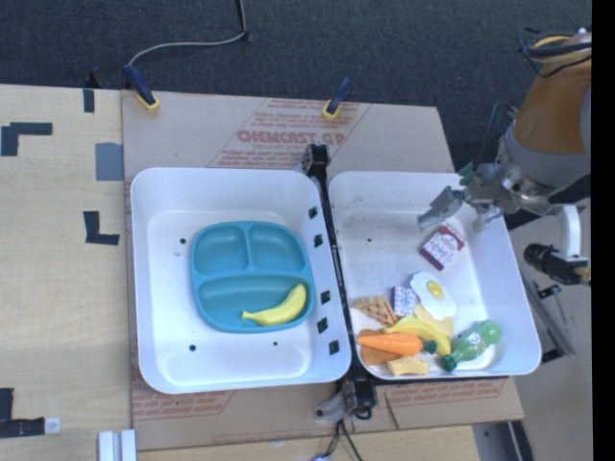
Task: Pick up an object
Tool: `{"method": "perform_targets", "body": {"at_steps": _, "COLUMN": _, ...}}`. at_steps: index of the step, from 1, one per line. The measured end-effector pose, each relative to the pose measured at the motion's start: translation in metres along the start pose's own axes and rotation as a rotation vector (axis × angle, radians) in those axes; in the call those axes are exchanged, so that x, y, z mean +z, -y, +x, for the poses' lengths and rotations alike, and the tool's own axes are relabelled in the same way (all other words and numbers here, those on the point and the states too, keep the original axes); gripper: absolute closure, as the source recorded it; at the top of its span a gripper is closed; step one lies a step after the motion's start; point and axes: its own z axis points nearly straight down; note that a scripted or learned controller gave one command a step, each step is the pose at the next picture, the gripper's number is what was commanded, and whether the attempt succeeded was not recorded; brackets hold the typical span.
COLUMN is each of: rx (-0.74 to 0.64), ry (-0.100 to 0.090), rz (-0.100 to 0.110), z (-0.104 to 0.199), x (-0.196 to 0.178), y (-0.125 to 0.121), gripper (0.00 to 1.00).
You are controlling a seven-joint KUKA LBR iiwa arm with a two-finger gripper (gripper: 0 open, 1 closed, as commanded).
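The likeliest target is the small red-and-white packet [443, 247], lying flat and slightly askew on the floor of the right-hand white bin [384, 195], towards its far right side. It lies apart from the other toys, with bare bin floor around it, which makes it the easiest piece to take without nudging anything else.

The two-finger gripper [459, 206] hangs just above and beyond the packet, near the bin's far right rim. Its grey fingers [437, 207] stand spread apart with nothing between them, so nothing is held yet. By the look of it, the pick is at the approach stage: the open fingers would need to drop over the packet and close across it.

Nearer the camera, the remaining toys crowd the bin's front right corner: a fried-egg toy [434, 294], a small white-and-purple wrapper [405, 301], a waffle-like cracker piece [375, 309], an orange carrot [390, 344], yellow pieces [430, 328] and a green bottle-shaped toy [471, 342]. They touch and overlap, so a grasp there would probably be harder.

The left-hand white bin [159, 257] holds a blue divided plastic plate [240, 257] with a yellow toy banana [279, 306] lying in its large front compartment.
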Motion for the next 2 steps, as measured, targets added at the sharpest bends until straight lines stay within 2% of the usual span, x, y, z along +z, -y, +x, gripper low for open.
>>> {"method": "perform_targets", "body": {"at_steps": 1, "rx": 0.001, "ry": 0.000, "rz": 0.003, "z": -0.032, "x": 0.108, "y": -0.022, "gripper": 0.00}}
{"method": "perform_targets", "body": {"at_steps": 2, "rx": 0.000, "ry": 0.007, "rz": -0.011, "z": -0.043, "x": 0.144, "y": -0.023, "gripper": 0.00}}
